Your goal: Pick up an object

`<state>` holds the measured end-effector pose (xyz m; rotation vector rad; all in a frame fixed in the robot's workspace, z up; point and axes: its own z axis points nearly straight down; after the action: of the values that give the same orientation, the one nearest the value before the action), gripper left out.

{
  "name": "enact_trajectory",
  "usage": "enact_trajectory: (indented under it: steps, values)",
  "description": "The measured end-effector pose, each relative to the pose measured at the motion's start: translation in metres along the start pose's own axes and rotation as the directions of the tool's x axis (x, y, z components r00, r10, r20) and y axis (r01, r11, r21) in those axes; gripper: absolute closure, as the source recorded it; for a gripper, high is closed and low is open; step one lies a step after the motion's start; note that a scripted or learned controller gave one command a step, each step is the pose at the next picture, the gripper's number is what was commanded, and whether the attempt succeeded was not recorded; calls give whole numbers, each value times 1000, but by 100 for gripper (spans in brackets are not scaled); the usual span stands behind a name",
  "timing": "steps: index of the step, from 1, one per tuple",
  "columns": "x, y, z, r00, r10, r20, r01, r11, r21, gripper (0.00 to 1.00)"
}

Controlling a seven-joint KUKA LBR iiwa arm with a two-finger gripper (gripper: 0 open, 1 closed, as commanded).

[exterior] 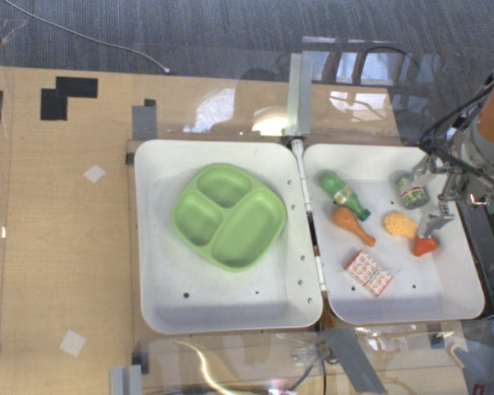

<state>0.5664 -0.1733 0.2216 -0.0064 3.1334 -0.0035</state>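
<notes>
Checkered packet [368, 271] sits nearest in right bin [453, 299]; gripper [426, 194] over far right, fingers spread wide, gripping nothing, small can [412, 192] between them.

Right bin [469, 299], white and shallow, holds six small items.

Green toy bottle [343, 195]: lying on its side, slanted, upper left of bin.

Orange toy carrot [352, 225]: lying just below the bottle, tip toward lower right, touching or nearly so.

Yellow-orange lump, perhaps toy corn [400, 224]: mid-bin.

Small can with green label [412, 192]: upper right, tilted.

Red toy piece [425, 246]: just below right of the yellow lump; kind unclear.

Flat red-and-white patterned packet [369, 272]: lying flat, lower middle, apart from the others.
</notes>
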Motion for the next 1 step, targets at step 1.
enact_trajectory:
  steps: [1]
  values:
    - [-14,56,121,949,-314,7,314,949,2,0]
